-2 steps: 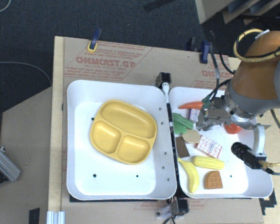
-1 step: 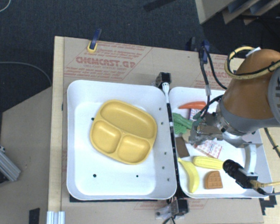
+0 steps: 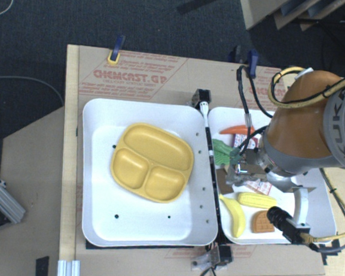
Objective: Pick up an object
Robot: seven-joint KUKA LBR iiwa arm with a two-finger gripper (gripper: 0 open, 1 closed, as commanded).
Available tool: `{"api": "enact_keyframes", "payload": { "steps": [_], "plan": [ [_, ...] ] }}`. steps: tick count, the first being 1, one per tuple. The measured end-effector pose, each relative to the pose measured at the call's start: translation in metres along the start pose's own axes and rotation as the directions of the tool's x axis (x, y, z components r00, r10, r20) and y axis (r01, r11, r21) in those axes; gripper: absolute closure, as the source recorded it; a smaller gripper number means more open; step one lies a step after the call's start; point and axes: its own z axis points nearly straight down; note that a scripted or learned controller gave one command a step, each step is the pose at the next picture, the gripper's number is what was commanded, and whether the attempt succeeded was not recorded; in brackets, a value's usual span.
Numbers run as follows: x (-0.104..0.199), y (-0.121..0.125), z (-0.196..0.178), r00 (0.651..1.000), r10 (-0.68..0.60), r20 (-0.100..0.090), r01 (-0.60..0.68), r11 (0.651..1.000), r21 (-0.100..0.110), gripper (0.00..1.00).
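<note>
left bin (image 3: 93, 157): yellow tray (image 3: 151, 161) at centre | right bin (image 3: 328, 220): green item (image 3: 224, 152) at 9 o'clock, banana (image 3: 235, 215) at 7, corn (image 3: 256, 200) and cracker (image 3: 262, 222) at 6 | gripper (image 3: 241, 167) beside green item, grip cannot be told

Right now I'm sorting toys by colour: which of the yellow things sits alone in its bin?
The yellow three-compartment plastic plate, alone in the left white bin; the others share the right one.

The scene is evenly and brightly lit from above. Mild glare is seen on the white bins (image 3: 93, 157); soft shadows are cast beneath the arm (image 3: 306, 122). Focus is slightly soft throughout.
</note>
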Motion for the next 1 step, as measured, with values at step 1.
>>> {"api": "enact_keyframes", "payload": {
  "steps": [1],
  "plan": [
    [-0.0011,0.0003,-0.0003,1.000,0.002,0.000,-0.002,1.000,-0.002,1.00]
  ]
}}
